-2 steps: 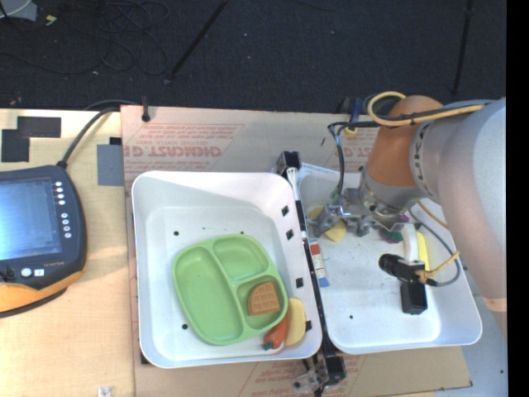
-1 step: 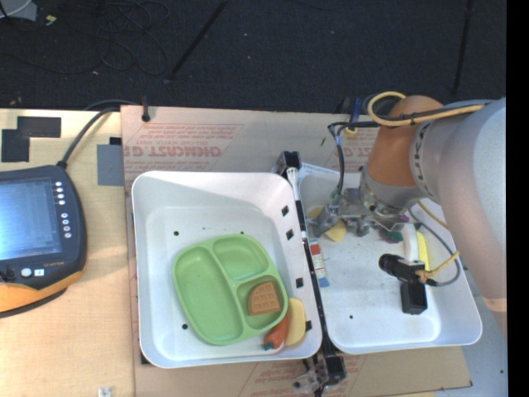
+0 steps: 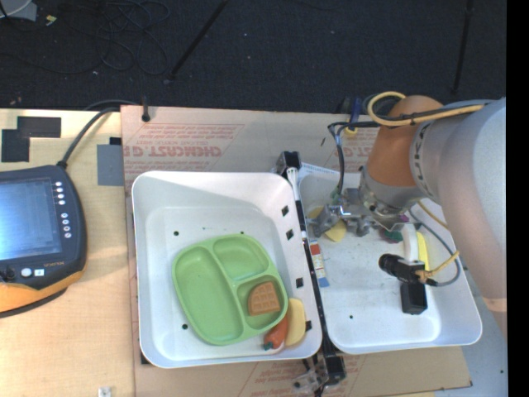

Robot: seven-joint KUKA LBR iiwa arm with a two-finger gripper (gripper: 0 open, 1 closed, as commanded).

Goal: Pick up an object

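Robot arm reaching into the right-hand one of two white bins.

The gripper [image 3: 349, 213] sits low near the far left corner of the right bin [image 3: 372, 331], just beside a small yellow piece [image 3: 335, 233]; whether it is open or closed cannot be told. The left bin [image 3: 157, 222] holds a green divided plate [image 3: 202, 296] with a brown biscuit [image 3: 264, 298] in its small compartment.

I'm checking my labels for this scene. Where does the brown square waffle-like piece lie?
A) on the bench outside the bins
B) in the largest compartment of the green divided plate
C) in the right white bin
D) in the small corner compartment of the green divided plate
D: the brown square waffle-like piece sits in the small compartment of the green divided plastic plate, which lies in the left white bin.
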